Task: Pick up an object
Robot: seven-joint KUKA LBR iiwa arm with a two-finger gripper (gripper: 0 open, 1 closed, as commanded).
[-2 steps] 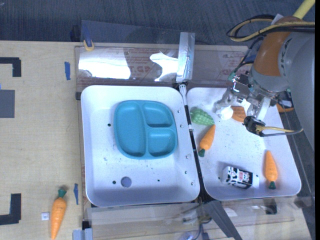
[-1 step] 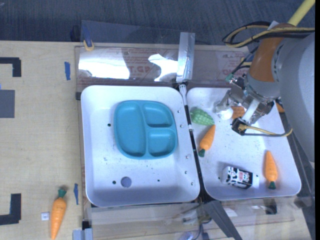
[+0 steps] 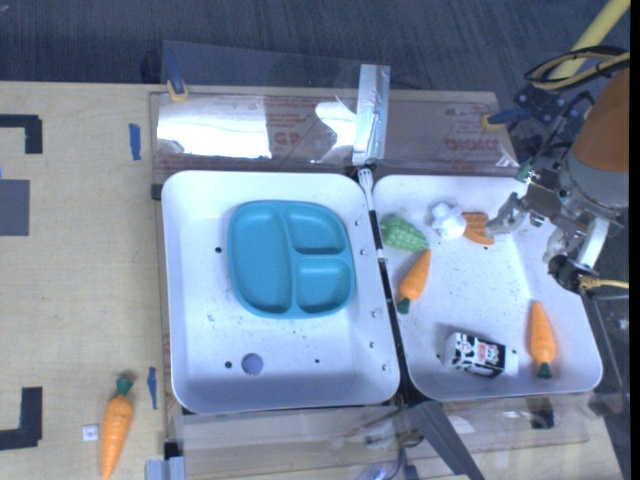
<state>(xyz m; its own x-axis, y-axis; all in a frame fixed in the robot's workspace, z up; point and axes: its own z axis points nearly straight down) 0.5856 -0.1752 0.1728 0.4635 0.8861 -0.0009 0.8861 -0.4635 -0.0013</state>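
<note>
Six items in right bin (image 3: 470, 303) | orange piece (image 3: 478, 230) at far side, just beside gripper (image 3: 508, 215), open-or-closed unclear | nearby: white lump (image 3: 446, 218), green leaf (image 3: 403, 234), centre carrot (image 3: 414, 276), right carrot (image 3: 541, 336), cow-print carton (image 3: 475, 353) | left bin (image 3: 200, 313): blue plate (image 3: 290, 258)

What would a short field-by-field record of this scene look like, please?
left bin: blue plate, centred; grey disc, near corner
right bin: green toy; divider carrot; white toy; orange toy; carton; right carrot
bench: bench carrot, outside the bins
gripper: over the right bin, beside the orange toy; grasp unclear
</note>
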